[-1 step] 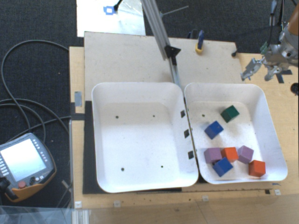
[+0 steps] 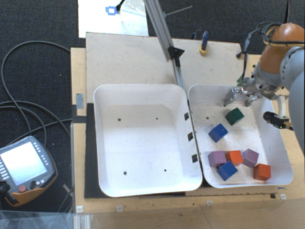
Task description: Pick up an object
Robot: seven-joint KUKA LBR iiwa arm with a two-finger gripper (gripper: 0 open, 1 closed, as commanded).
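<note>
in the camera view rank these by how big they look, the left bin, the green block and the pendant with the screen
1. left bin
2. pendant, though cut off by the view's edge
3. green block, by far the smallest
</note>
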